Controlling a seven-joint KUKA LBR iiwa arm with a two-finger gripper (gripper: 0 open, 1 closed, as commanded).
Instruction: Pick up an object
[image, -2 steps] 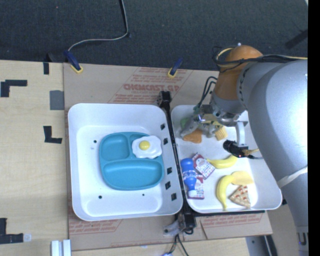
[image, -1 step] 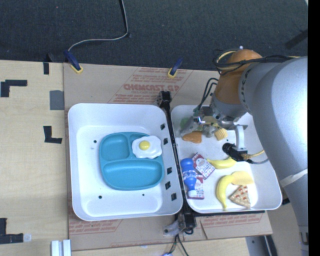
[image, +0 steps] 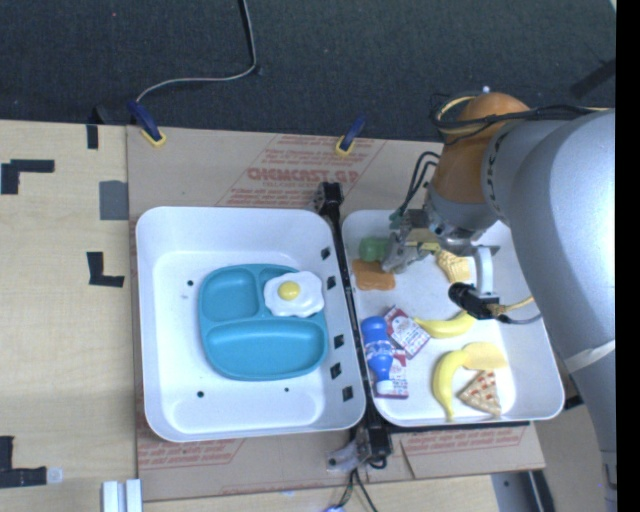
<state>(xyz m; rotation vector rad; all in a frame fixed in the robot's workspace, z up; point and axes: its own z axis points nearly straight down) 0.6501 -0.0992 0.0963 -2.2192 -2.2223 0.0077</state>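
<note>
My gripper (image: 398, 252) reaches down into the back left part of the right bin (image: 545, 375). Its tip is between a green object (image: 372, 247) and an orange-brown bread-like piece (image: 373, 277), close to both. I cannot see anything lifted. Further forward lie a blue bottle (image: 378, 345), a red and white packet (image: 407, 331), two yellow bananas (image: 446, 325) (image: 452, 372) and a pizza slice (image: 482, 392). A pale yellow piece (image: 455, 265) sits just right of the gripper.
The left bin (image: 160, 250) holds a blue divided plate (image: 262, 325) with a fried egg toy (image: 292, 293) at its back right corner. A black divider (image: 340, 290) runs between the bins. The arm's grey body (image: 560, 220) hangs over the right bin's right side.
</note>
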